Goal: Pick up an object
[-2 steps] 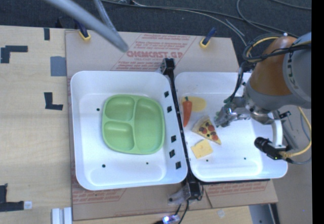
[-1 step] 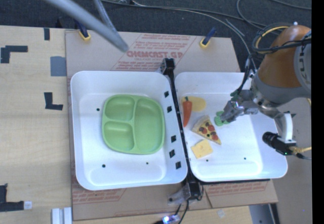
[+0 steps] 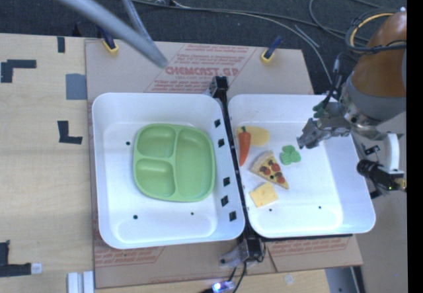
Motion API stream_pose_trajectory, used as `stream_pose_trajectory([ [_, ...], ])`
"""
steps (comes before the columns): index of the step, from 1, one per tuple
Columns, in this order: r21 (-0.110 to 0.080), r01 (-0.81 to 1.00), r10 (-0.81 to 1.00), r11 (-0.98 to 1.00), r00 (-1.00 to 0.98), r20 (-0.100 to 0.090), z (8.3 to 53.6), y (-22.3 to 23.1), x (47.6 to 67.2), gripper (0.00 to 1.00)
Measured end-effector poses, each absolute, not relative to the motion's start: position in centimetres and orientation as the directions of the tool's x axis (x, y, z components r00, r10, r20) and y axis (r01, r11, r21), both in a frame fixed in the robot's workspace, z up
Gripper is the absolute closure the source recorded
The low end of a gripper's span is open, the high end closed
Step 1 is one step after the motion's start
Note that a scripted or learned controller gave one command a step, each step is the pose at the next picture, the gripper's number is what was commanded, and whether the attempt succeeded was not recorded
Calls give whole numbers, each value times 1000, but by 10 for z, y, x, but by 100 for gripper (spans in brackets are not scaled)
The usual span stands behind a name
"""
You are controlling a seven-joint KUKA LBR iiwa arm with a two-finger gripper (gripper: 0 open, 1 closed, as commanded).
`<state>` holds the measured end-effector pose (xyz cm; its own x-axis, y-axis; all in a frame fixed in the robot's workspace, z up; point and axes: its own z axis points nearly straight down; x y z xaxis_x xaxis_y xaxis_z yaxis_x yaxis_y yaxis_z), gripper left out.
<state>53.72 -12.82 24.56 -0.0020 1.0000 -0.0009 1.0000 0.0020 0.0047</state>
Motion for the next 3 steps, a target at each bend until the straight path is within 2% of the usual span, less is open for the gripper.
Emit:
stream_pose_trajectory([
  [3, -2, 1000, 1000, 6, -6, 1, 254, 23, 521, 100],
])
